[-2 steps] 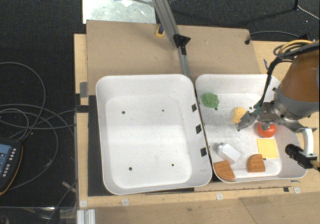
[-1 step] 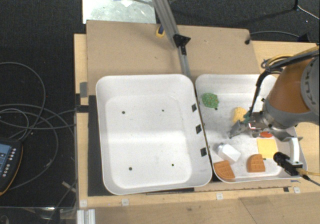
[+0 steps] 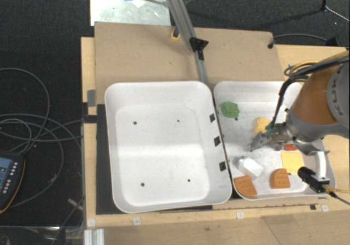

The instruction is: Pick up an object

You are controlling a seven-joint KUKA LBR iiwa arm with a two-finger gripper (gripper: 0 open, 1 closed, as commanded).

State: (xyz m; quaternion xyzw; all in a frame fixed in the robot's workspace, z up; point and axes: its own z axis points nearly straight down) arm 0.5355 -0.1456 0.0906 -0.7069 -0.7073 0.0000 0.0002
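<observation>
Where end effector hovers, white block near

Both bins look like smooth matt white plastic; the bench is matt brown board; the arm's band is glossy orange.

You're in a robotics lab | wooden bench at 12 o'clock | loose cables and pendant at 9 o'clock
</observation>
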